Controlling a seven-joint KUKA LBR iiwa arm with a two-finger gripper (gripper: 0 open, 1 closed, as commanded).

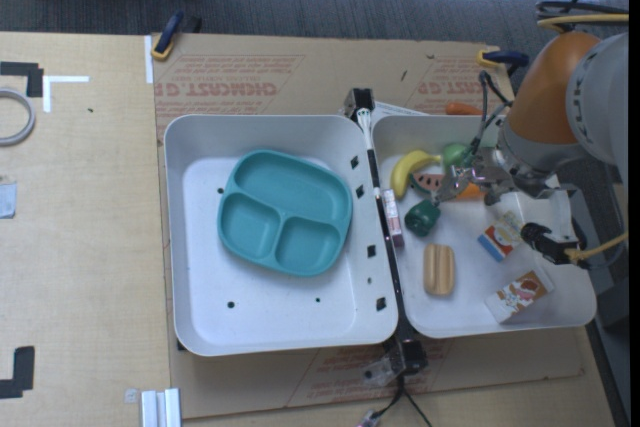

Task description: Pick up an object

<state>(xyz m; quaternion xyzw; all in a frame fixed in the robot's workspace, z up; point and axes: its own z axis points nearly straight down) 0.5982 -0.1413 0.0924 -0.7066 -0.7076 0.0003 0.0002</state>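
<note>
My gripper (462, 179) hangs low over the back of the right bin (560, 315), reaching in from the right. Directly at its tip lie a watermelon slice (430, 182) and a small orange piece (466, 192). A yellow banana (408, 171) curves just left of them, and a light green fruit (456, 154) sits behind the tip. In front of it is a dark green pepper (421, 217), and a tan bun (438, 270) lies nearer the front wall. The wrist hides part of the bin's back right area.
Two small printed cartons (497, 240) (520, 295) lie at the right bin's right side. The left bin (190, 245) holds a teal divided tray (285, 213). A black divider with clips (380, 215) runs between the bins. Cables (600, 250) trail by the wrist.
</note>
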